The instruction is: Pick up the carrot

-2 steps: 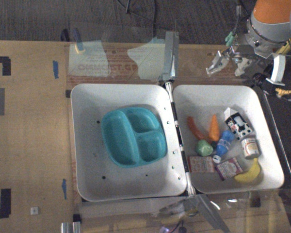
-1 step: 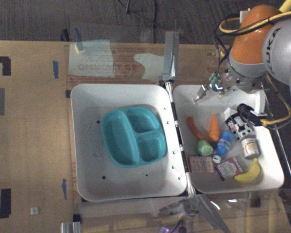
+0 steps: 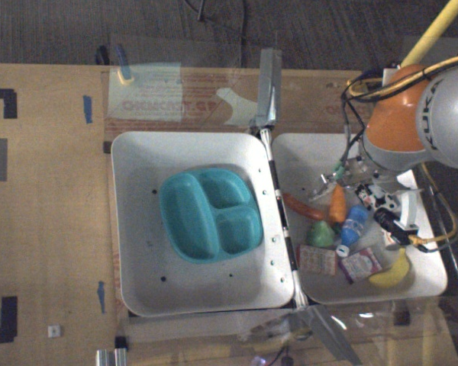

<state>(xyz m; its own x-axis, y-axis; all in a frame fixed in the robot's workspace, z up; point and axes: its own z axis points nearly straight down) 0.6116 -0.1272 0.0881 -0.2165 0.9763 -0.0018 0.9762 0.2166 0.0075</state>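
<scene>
- While the grey arm (image 3: 435, 120), with its orange band, reaches in from the right, its gripper (image 3: 349, 175) hangs low over the right bin (image 3: 305, 152), close above the upper end of the carrot (image 3: 337, 203).
- How far the gripper is spread cannot be made out, since the wrist and its cables cover that spot; no object is seen clamped in it.
- Orange and slim, the carrot lies near the middle of the right bin, pointing roughly up and down in the view, its lower end close to a blue bottle (image 3: 351, 226).
- Just left of the carrot lies a long red item (image 3: 304, 207), slanting toward a green object (image 3: 320, 234) below it.
- Along the bin's lower part sit two small printed packets (image 3: 317, 259), one of them pinkish (image 3: 361, 264), and a yellow banana (image 3: 391, 271) toward the lower right corner.
- Left of the divider, the left bin (image 3: 137, 166) holds a teal compartment tray (image 3: 211, 213), resting at a slight tilt near the centre.
- Both bins stand side by side on a light wooden bench (image 3: 46, 204).
</scene>
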